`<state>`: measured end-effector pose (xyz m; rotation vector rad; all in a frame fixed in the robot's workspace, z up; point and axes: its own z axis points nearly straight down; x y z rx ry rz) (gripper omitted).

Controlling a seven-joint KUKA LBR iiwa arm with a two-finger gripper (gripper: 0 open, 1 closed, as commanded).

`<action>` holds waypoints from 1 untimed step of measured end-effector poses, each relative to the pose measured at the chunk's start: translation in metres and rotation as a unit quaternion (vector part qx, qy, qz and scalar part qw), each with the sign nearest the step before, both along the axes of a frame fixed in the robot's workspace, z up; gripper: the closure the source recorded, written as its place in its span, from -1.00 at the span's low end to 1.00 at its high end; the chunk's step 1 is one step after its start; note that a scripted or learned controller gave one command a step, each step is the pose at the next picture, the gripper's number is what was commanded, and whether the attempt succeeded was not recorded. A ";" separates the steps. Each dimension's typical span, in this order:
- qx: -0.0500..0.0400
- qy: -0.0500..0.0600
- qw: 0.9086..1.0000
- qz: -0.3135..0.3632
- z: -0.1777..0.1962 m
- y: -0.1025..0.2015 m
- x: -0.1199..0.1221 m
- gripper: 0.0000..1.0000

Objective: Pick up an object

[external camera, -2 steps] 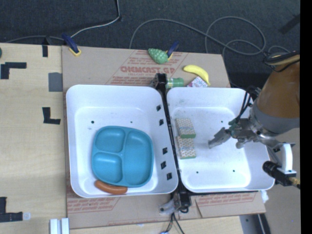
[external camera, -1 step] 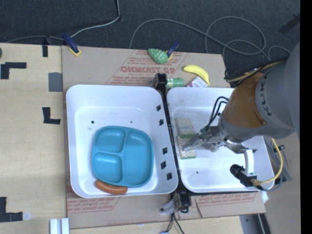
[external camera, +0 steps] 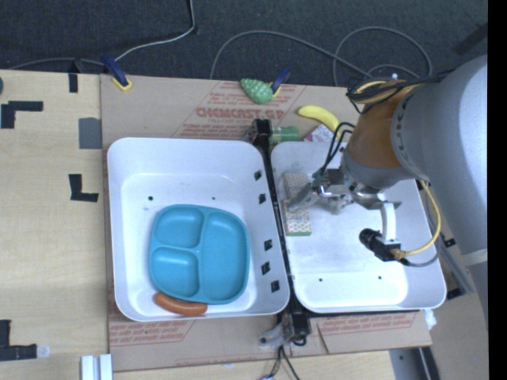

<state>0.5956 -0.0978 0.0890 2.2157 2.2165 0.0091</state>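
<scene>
In the right bin, a flat pale object with a green and grey pattern lies against the left wall. My gripper is low over the upper part of this object, reaching in from the right under the orange-banded wrist. The gripper's metal body hides the contact area, so I cannot tell whether it touches the object. The left bin holds a blue divided plate with an orange-brown sausage along its near edge.
A yellow banana and a green toy lie on the cardboard behind the bins. A black clamp sits at the top of the wall between the bins. Cables hang from the wrist over the right bin.
</scene>
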 end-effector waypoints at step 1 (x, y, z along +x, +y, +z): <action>0.000 0.004 1.000 0.001 -0.004 0.003 0.073 -1.00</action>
